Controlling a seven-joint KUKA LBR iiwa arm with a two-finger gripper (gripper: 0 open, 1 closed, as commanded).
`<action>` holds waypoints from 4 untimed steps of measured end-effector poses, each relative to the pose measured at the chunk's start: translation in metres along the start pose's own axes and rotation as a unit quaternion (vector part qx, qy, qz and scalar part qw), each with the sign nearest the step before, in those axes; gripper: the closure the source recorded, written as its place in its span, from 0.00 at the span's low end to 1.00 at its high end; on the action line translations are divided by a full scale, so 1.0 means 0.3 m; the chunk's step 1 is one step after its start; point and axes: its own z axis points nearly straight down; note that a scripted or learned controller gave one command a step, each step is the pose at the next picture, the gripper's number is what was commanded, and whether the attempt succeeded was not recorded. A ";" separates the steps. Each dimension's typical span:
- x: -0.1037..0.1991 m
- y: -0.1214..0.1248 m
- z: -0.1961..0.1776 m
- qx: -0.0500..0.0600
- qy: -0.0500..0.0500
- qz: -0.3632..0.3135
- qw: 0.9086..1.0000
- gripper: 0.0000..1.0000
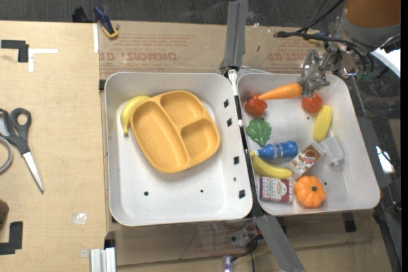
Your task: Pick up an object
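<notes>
Carrot (pixel 280 92) lies in the right bin (pixel 357 156), at its far end, with a red tomato (pixel 312 103) just beside its thick end. The end effector (pixel 315 81) hangs right above that thick end; whether it grips anything, or how wide it stands, I cannot tell. To do well, it should come straight down across the carrot's width, clear of the tomato and the corn (pixel 322 122) nearby, then close before lifting.

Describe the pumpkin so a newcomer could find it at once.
Look in the right bin, at its near edge. The pumpkin sits in the near right corner, beside a small carton. It is the only round, ribbed orange thing with a green stem.
</notes>
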 end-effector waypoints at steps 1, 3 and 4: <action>0.016 -0.139 0.420 0.000 0.002 0.083 0.997 1.00; 0.347 0.104 0.332 0.001 -0.003 0.134 0.991 1.00; 0.355 0.108 0.345 0.001 0.001 0.133 0.991 0.00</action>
